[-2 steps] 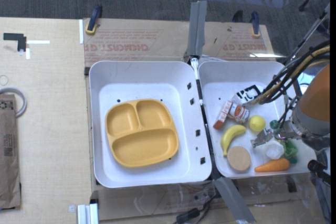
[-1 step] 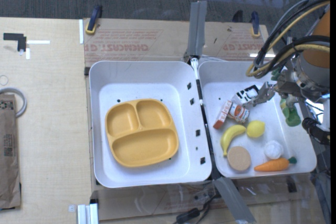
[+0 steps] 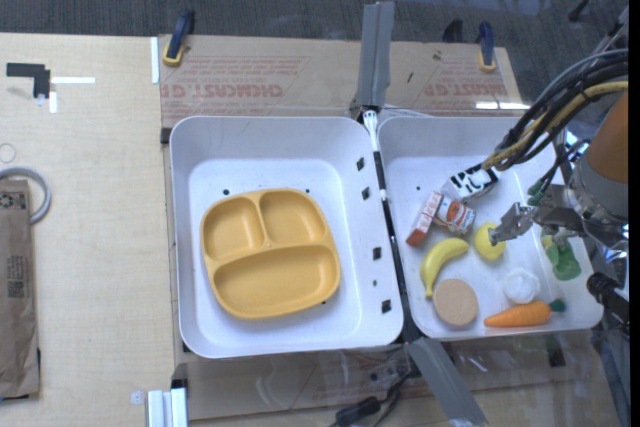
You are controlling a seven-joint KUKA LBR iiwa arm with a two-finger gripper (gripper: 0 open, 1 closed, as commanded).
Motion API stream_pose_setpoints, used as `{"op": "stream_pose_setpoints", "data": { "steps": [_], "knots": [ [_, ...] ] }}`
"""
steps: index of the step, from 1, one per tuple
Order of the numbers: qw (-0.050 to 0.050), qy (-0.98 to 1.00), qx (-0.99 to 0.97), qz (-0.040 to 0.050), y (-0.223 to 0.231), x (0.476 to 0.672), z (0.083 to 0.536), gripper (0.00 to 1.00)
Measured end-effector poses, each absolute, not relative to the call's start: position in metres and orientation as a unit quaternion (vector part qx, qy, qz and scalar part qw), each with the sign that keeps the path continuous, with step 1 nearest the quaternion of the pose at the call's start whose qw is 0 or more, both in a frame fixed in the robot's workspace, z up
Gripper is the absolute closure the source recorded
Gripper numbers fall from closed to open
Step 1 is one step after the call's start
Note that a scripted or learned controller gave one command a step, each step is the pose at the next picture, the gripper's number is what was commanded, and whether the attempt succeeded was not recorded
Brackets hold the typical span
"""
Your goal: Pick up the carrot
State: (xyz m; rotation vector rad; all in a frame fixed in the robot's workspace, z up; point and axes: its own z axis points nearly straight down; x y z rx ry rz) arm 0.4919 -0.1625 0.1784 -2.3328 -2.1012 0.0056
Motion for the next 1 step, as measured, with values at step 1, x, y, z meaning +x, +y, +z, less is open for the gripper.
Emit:
{"op": "stream_pose_setpoints", "data": {
  "steps": [1],
  "knots": [
    [0.002,-0.587,-0.810,0.0023,-0.1032,0.4763,0.1503,0.00]
  ]
}}
